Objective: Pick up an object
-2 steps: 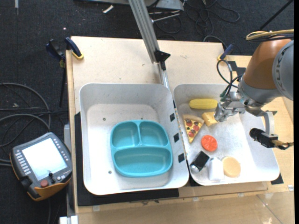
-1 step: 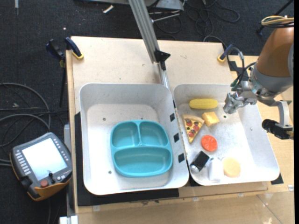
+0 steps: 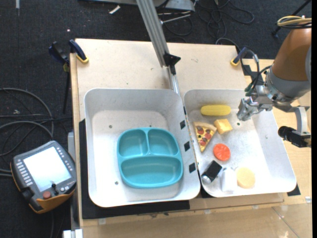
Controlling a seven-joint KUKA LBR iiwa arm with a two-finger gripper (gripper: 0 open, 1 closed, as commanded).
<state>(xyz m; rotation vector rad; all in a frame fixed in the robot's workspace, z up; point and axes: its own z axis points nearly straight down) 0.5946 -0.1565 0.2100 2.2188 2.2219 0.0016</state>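
Dark carpet with loose cables surrounds a pale wooden bench [image 3: 129, 63]; a teach pendant [image 3: 42, 175] lies on the floor at lower left.

Two shallow white bins sit side by side on the bench. Left bin [image 3: 99, 108] holds a teal divided tray [image 3: 148, 157], three compartments, nothing in them.

Right bin [image 3: 277, 152] holds the candidates for picking:
- yellow corn-like piece [image 3: 215, 110], toward the far wall
- toy pizza slice [image 3: 203, 135], by the divider
- small yellow wedge, cheese-like [image 3: 223, 126], touching or just beside the pizza
- red-orange round, tomato-like [image 3: 222, 152]
- black block [image 3: 212, 170], near corner
- white item [image 3: 228, 179] and pale yellow round [image 3: 245, 177], by the near wall

Arm enters from the right, orange band visible. Gripper [image 3: 245, 110] hangs over the far right part of the right bin, just right of the corn piece and above the wedge. Jaws: cannot tell whether apart or together; too small and dark against the bin.

Progress, as judged: nothing visibly gripped, all objects resting on the bin floor. Approach looks under way; closing on an object and the lift remain.
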